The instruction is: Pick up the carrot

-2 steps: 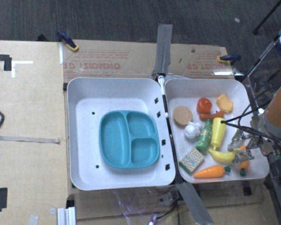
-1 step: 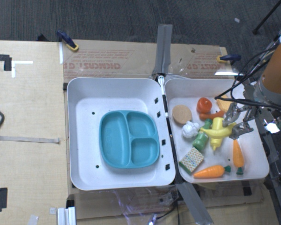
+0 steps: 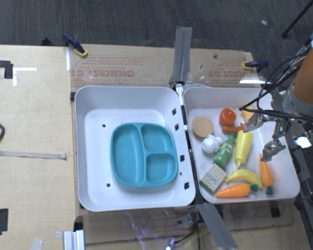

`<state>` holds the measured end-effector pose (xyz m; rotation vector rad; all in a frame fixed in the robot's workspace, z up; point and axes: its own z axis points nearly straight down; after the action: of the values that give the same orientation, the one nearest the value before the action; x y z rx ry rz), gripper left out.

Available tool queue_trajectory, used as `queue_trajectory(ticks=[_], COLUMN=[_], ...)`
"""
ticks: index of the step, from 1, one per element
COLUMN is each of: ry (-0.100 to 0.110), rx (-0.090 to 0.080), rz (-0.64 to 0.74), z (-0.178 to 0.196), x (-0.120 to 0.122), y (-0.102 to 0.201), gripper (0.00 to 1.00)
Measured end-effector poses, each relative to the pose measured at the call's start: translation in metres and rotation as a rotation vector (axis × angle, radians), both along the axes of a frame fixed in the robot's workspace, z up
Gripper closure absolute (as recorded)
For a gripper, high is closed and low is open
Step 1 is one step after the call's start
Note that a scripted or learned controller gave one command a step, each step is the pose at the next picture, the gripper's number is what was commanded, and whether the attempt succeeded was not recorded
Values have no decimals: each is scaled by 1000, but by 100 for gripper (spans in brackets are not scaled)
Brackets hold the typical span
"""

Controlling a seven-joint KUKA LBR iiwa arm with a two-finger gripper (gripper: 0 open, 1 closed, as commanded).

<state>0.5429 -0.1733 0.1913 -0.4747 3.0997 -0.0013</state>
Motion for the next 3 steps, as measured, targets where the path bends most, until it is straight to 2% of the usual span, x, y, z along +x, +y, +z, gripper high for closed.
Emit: queue_trajectory(ticks=[1, 2, 3], ry=[1, 1, -6], rx=[0, 1, -1], rz=[-176, -288, -284], z=[-98, -98, -87], x=[30, -31, -28], y=[-31, -49, -48], gripper=[0, 0, 100])
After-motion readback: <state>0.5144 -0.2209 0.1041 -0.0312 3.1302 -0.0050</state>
